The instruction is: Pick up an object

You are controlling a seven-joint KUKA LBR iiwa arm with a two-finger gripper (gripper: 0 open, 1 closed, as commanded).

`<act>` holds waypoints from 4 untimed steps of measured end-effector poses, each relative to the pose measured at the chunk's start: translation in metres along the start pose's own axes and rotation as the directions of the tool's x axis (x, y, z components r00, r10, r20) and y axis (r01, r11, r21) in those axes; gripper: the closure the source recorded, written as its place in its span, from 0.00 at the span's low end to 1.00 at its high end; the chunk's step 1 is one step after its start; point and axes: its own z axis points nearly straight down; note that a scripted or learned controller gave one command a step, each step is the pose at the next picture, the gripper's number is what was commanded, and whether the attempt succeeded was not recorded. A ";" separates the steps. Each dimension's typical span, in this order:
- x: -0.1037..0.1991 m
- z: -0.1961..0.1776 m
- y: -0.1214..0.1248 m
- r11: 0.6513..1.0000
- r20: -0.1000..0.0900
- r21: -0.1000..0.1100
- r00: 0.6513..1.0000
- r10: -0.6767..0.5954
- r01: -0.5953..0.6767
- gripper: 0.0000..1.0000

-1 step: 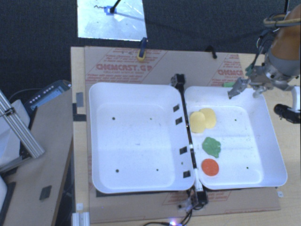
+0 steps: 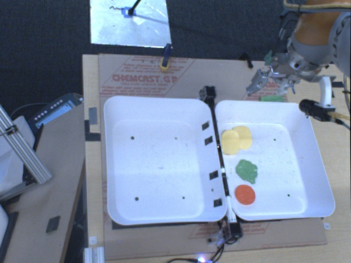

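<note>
Objects for picking, yellow piece [image 2: 236, 139], green lump [image 2: 247, 170] and red disc [image 2: 245, 194], cluster along right bin's [image 2: 307, 163] left side, while hand [image 2: 262, 83] hangs above its far rim, grip state unreadable.

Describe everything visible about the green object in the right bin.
The green object is a small, lumpy, irregular piece with a matte, soft-looking surface, perhaps toy food. It lies flat on the floor of the right bin, near that bin's left wall. A yellow object sits just beyond it and an orange disc just nearer the camera; it seems to be separated from both by narrow gaps. The gripper hovers well away, above the bin's far rim.
</note>
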 end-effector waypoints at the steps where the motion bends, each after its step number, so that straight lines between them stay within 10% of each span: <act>1: 0.106 -0.026 0.000 1.000 -0.003 0.002 1.000 -0.004 0.004 0.00; 2: 0.147 -0.167 0.001 1.000 -0.001 -0.011 1.000 0.002 -0.002 0.00; 3: 0.144 -0.168 0.001 1.000 0.003 0.002 1.000 0.002 -0.002 1.00; 4: 0.194 -0.214 -0.029 1.000 -0.001 0.001 1.000 0.002 -0.002 1.00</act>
